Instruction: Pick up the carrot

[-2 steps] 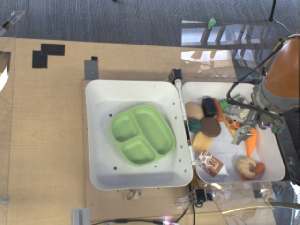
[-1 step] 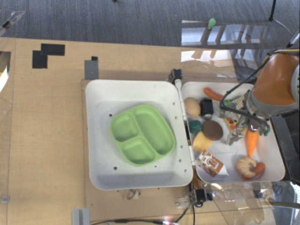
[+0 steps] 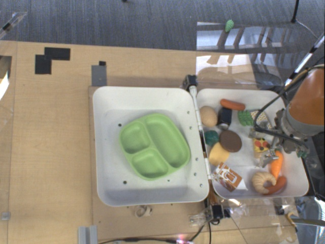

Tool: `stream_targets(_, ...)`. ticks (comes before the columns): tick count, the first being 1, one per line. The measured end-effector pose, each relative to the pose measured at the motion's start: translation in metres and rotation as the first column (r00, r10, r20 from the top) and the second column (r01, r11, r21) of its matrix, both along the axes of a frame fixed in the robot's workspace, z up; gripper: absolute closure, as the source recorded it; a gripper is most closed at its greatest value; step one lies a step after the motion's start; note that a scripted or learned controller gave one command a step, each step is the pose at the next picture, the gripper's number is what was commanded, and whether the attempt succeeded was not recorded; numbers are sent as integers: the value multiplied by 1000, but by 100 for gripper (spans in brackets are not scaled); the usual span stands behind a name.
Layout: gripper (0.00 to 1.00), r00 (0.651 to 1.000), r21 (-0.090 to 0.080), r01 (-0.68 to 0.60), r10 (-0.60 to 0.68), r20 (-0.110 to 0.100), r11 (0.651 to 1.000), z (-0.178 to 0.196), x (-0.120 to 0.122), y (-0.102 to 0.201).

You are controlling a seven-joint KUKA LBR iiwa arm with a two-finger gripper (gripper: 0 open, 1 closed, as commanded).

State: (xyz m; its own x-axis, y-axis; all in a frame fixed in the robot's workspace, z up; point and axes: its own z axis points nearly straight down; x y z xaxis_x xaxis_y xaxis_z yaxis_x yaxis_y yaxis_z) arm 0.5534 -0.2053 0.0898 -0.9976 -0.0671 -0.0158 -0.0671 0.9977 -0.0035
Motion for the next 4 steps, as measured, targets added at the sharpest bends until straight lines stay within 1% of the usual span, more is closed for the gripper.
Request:
stream_targets(1,100,1000,-2,-6,6,13,1000,14,5,2)
stream_targets(2,0,1000,-2,-7,7,12,1000,14,5,2)
stream_targets(3,0,906,-6,-424,424,-2,906,0,-32,0)
stream_targets(4,100,904,-14,-428,428,7,904,13,-28,0)
